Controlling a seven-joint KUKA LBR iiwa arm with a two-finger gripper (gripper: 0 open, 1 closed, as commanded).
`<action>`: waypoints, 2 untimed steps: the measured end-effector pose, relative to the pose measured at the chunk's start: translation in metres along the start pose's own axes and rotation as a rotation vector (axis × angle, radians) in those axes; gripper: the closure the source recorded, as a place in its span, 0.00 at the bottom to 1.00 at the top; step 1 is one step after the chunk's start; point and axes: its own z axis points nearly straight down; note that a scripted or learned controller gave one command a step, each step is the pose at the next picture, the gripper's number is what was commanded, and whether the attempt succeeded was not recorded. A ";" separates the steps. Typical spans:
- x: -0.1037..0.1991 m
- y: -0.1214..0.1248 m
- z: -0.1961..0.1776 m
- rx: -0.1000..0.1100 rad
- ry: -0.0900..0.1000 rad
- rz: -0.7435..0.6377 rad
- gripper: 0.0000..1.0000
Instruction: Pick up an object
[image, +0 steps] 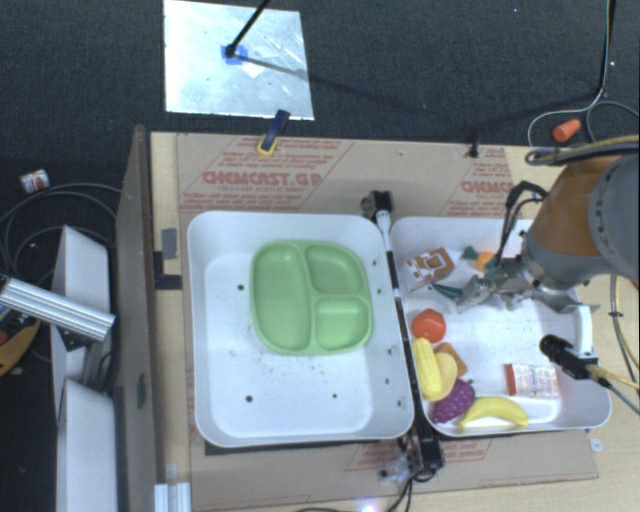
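Dark carpeted floor is seen around the bench. A silvery sheet is laid on it at top. Black cables and a white metal frame are noted at left.

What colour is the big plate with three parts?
Light green. The plate lies in the left bin, clearest in the camera view.

A divided plate sat in the left bin. The right bin, touching it on its right, held toy foods: a tomato near the shared wall, corn, grapes and a banana toward its front edge, and a packet right of them.
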 end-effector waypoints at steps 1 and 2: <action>-0.023 0.047 0.011 0.000 -0.001 0.001 0.00; -0.042 0.082 0.014 0.039 0.021 0.005 0.00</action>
